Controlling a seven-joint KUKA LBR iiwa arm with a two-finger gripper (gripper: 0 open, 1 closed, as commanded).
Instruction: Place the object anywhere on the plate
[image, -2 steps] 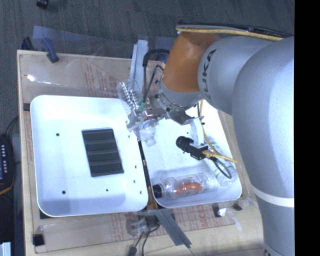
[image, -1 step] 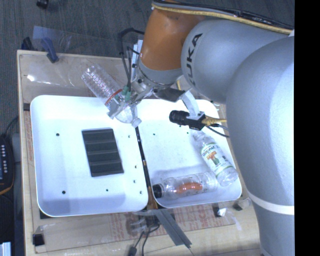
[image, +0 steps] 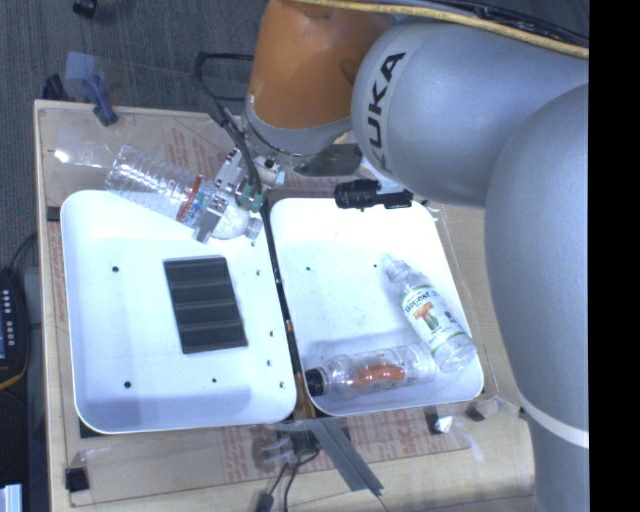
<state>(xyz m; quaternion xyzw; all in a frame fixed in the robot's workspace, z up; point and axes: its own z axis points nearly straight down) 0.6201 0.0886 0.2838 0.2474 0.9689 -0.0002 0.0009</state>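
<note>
At the left bin's far edge, the gripper is clamped on one clear bottle; a dark ribbed plate lies below. Two more bottles rest in the right bin, whose far side the arm hides.

In my right bin two clear bottles lie on their sides: one with a white label against the right wall, one with a black cap along the near wall (something orange shows inside). Both bins rest on the desk.
</note>
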